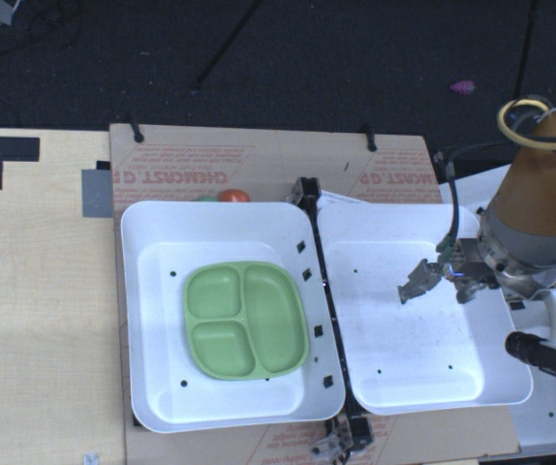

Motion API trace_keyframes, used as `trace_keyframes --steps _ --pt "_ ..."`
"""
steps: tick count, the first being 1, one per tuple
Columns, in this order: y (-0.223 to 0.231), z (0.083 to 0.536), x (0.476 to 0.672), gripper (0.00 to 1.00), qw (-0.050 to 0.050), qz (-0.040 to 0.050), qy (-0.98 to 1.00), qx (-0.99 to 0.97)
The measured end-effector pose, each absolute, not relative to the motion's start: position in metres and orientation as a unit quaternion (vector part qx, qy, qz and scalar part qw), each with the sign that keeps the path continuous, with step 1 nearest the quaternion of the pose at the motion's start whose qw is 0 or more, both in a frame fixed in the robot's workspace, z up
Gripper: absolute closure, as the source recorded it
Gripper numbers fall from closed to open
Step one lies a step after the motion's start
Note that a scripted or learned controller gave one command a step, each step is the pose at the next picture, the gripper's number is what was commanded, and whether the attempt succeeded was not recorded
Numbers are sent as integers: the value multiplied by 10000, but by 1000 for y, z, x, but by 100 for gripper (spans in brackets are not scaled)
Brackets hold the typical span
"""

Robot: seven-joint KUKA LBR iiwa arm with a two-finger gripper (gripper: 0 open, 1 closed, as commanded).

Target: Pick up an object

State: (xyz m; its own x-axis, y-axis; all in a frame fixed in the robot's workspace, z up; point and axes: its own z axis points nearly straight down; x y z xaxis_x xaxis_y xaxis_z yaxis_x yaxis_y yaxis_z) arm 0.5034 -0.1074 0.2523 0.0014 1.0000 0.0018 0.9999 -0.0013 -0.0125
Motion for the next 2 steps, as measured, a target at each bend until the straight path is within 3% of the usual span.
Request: trace_keyframes --steps 1,2 --pt "-108 257 505 0 6 5 -7072 -7070" --pt "-108 193 503 0 46 29 -7071 -7071"
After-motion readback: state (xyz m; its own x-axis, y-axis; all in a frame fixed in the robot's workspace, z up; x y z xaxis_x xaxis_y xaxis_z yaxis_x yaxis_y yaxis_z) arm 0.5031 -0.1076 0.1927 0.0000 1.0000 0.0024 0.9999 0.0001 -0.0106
